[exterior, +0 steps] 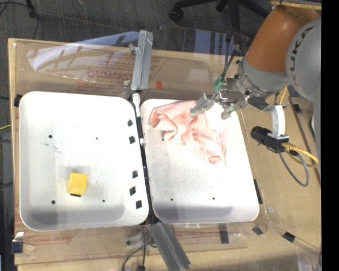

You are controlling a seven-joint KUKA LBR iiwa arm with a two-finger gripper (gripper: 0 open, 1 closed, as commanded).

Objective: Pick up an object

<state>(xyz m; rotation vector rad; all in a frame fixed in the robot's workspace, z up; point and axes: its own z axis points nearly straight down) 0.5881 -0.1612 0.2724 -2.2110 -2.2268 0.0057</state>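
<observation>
Pink cloth [189,130]: crumpled in the right bin [237,208], toward its 12 o'clock half, well apart from the block.
Yellow block [77,183]: small, lying in the left bin [31,112] near its 7 o'clock corner.
Tool [213,106]: two fingers spread apart, nothing between them, hovering over the cloth's 1 o'clock edge.
Arm [282,44]: grey with an orange band, at 2 o'clock.
Tabletop [282,196]: wooden, carrying both bins side by side.

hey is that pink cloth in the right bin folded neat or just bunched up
Bunched up. The pink cloth lies crumpled in loose, uneven folds across the far part of the right bin, not squared or flat.
</observation>
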